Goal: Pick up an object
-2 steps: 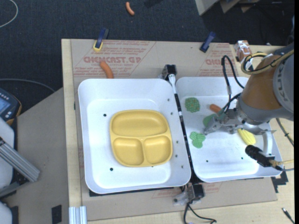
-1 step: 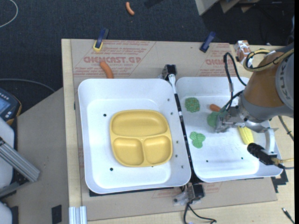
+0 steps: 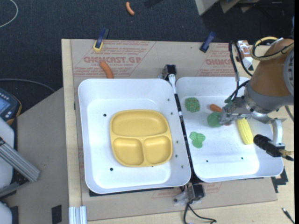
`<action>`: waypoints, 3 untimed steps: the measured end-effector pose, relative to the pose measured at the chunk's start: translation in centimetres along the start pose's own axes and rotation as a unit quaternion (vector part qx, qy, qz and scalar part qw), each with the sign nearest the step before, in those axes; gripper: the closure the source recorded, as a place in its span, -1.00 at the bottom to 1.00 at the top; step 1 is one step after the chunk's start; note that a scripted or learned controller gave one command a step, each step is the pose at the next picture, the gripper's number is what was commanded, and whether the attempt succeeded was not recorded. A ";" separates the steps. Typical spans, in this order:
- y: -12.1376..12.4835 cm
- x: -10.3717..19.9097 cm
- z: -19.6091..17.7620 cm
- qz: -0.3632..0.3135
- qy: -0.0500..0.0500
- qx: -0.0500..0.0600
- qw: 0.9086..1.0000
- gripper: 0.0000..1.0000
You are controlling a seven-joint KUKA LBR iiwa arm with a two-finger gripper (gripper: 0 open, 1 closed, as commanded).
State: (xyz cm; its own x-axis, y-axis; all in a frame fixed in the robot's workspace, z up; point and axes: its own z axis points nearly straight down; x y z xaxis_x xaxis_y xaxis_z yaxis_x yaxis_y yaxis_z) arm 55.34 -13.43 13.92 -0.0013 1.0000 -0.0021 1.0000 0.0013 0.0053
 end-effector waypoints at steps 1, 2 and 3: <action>0.2 -0.3 -4.3 0.000 0.000 0.000 1.000 1.00; 0.4 -0.3 -8.9 0.000 0.000 -0.001 1.000 1.00; -3.1 4.5 -9.1 -0.001 0.002 0.005 1.000 1.00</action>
